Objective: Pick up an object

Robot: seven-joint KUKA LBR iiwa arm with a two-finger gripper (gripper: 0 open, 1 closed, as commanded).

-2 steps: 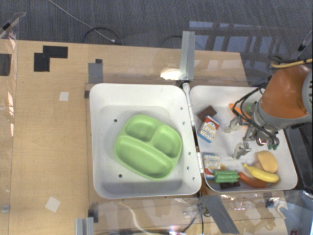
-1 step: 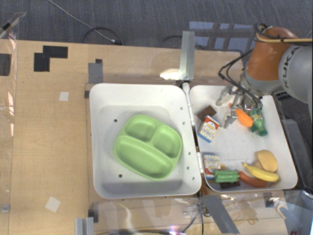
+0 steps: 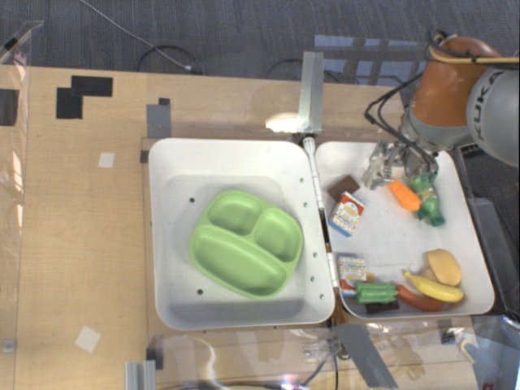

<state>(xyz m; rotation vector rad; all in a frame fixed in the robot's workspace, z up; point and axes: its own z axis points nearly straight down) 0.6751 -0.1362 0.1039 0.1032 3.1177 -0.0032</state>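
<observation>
— Camera view, right bin (image 3: 471, 218): the gripper (image 3: 398, 167) hovers beside a toy carrot (image 3: 404, 195) near the far wall. Open or closed?

— I cannot tell. The carrot looks light, stiff, slick; best pinched across its orange middle, clear of the green top.

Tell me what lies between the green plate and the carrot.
In the camera view, a small carton lies between the green plate and the carrot.
</observation>
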